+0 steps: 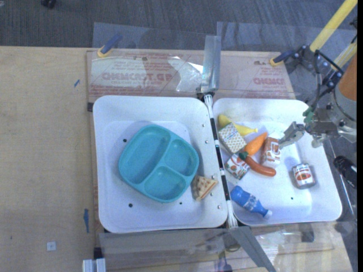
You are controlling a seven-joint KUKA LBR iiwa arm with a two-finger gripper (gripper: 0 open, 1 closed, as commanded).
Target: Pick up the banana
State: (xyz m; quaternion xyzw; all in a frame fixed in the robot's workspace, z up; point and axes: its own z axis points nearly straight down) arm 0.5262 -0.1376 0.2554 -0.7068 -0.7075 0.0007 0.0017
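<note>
The left bin (108, 152) carries a teal divided plate (159, 162). A toast slice (203, 187) lies just beside the plate's lower right edge, near the wall shared with the other bin.

The right bin (323, 208) holds a cluster of items against its left half. The banana (235, 125) lies at the upper left of this cluster, close to the dividing wall. One yellow end shows at upper left and a strip shows toward the right. A patterned box (231, 138) lies across its middle and hides part of it. Judged from the visible parts, its long axis runs from upper left to lower right, at a shallow slant.

Right of the box lie a carrot (256, 144), a small carton (271, 152), a second carton (236, 166) and a sausage (262, 168). A blue bottle (249, 203) lies below them. A can (303, 175) lies apart, further right.

The gripper (303, 134) hangs over the right half of this bin, with its two fingers spread and nothing between them. The banana lies well to the left of the fingers and slightly higher in the view, with the carrot and small carton between them. The coming move therefore calls for travel leftward across the cluster. The overlapping box is likely to obstruct a clean closure on the banana's middle.
</note>
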